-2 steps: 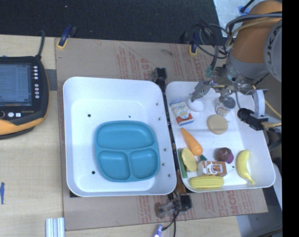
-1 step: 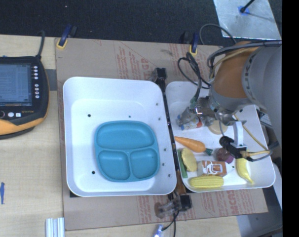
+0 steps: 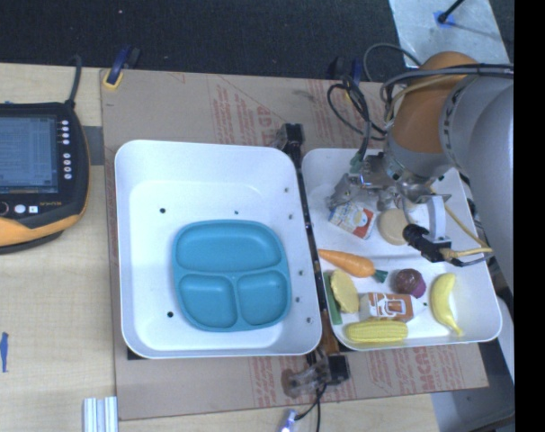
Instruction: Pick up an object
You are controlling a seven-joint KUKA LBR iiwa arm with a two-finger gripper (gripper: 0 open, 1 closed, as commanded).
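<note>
Packet (image 3: pixel 355 216), white with red, lies at far left of right bin (image 3: pixel 485 329), just beneath my pincer (image 3: pixel 361 185). Whether my pincer grips it, I cannot tell. Carrot (image 3: pixel 346 262) near, banana (image 3: pixel 445 302) further right; blue tray (image 3: pixel 230 274) in left bin (image 3: pixel 138 268).

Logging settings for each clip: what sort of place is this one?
Probably a robotics lab bench: two white bins on cardboard, toy food such as a banana and carrot, and a teach pendant beside them.
</note>
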